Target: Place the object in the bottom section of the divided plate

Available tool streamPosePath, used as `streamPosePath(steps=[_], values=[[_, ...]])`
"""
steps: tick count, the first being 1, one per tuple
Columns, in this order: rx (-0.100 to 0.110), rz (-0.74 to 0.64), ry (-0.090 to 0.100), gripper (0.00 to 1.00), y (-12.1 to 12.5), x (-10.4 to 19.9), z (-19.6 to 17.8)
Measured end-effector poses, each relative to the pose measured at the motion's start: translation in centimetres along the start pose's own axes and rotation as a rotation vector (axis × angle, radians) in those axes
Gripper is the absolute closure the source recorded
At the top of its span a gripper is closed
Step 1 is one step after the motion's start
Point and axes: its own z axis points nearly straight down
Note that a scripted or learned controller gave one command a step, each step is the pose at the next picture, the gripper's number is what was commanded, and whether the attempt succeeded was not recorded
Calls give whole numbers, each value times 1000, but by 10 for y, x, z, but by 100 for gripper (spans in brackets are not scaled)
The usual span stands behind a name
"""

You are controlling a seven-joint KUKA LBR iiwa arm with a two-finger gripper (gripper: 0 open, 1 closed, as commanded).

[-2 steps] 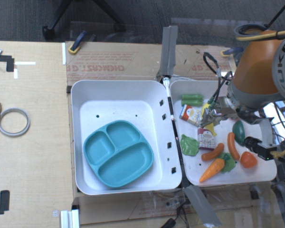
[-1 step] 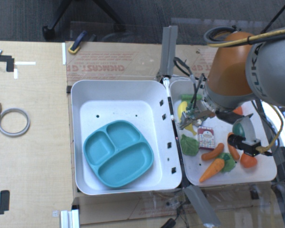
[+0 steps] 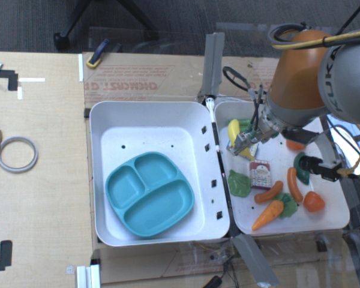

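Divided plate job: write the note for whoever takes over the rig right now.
Gripper: down in the right bin, over the yellow toy near that bin's upper left corner. Whether it grips anything cannot be told from this view.
Divided plate: teal, lying in the left bin, with nothing in any of its sections.
Other toys in the right bin: a small carton, a green leafy piece, a carrot, a tomato.
Done: nothing placed yet.
Left: secure one object, carry it across to the left bin and set it in the plate's large bottom section.
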Motion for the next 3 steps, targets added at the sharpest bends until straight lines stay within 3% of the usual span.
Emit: streamPosePath(steps=[1, 2, 3], values=[[1, -156, 1, 100, 2, 90, 0], [-10, -190, -7, 100, 42, 118, 82], [-1, -207, -2, 100, 112, 172, 26]])
